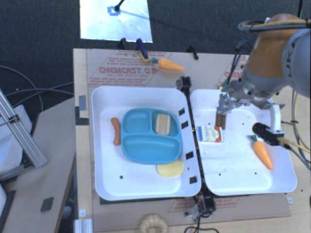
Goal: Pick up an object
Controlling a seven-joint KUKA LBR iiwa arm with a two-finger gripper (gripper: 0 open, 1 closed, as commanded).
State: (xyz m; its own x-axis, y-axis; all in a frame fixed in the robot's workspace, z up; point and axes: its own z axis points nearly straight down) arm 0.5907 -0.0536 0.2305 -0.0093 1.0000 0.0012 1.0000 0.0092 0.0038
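Note:
My gripper (223, 108) hangs over the upper left part of the right bin (243, 186). A small dark brown block (221, 120) stands upright between its fingers, just above the bin floor. Directly below the block lies a small white carton (210, 134) with blue and red print. An orange carrot (263, 154) lies at the right side of the same bin.
The left bin (109, 178) holds a blue divided plate (146, 144) with a tan slice (163, 124) in one compartment. A brown sausage (116, 130) lies left of the plate and a yellow piece (171, 169) below it. Another carrot (168, 64) lies on the board behind the bins.

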